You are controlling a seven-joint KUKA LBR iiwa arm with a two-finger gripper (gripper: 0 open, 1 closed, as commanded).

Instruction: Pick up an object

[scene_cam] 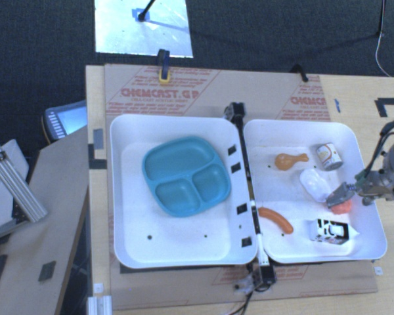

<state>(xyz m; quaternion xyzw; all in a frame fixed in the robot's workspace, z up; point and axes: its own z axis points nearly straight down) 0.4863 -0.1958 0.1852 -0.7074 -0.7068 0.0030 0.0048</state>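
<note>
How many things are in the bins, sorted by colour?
Blue: 1, divided plate
Orange: 2, chicken drumstick, hot dog
Red: 1, small piece under the gripper
White: 3, can, cup, carton
Total: 7

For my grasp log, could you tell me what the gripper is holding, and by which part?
Cannot be told: the gripper is low over a red-orange object in the right bin, with no visible grip.

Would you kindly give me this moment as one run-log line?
hand: low in right bin, beside red object | grasp: not visible | left bin: blue divided plate
</note>
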